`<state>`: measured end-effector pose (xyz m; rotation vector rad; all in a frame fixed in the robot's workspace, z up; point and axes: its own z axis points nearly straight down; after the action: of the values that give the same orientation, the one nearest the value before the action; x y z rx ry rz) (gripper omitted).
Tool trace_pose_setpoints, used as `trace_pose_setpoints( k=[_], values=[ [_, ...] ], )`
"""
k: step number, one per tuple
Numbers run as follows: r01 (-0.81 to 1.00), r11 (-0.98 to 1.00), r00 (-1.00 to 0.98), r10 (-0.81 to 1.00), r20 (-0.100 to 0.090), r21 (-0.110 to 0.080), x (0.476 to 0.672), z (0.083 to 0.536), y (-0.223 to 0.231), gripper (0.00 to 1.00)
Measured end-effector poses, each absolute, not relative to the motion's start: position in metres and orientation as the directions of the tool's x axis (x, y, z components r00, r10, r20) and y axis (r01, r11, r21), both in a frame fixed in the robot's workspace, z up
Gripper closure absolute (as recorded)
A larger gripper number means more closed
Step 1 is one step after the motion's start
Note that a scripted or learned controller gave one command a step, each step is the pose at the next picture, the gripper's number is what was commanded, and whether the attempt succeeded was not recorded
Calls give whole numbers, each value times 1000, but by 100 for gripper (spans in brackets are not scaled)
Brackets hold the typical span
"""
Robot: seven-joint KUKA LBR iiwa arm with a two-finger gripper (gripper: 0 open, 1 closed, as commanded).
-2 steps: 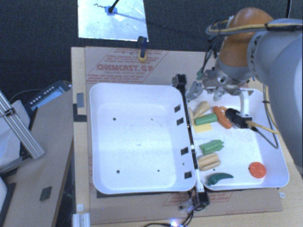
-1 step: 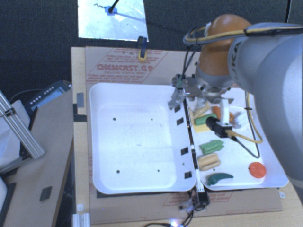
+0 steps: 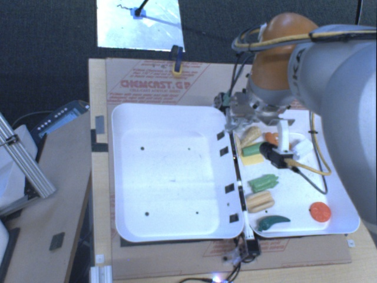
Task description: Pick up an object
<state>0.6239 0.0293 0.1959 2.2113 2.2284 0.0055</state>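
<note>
bench (image 3: 100, 158) | cardboard sheet (image 3: 153, 81) under two white bins (image 3: 171, 229) | dark wall behind

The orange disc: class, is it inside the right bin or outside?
Inside: the orange disc lies on the right bin's floor.
</note>
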Motion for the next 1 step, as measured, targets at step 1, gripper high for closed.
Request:
trace_pose_setpoints(
  k=[1],
  values=[
    [1000, 7, -7, 1000, 1, 2, 637, 184, 65, 100]
  ],
)
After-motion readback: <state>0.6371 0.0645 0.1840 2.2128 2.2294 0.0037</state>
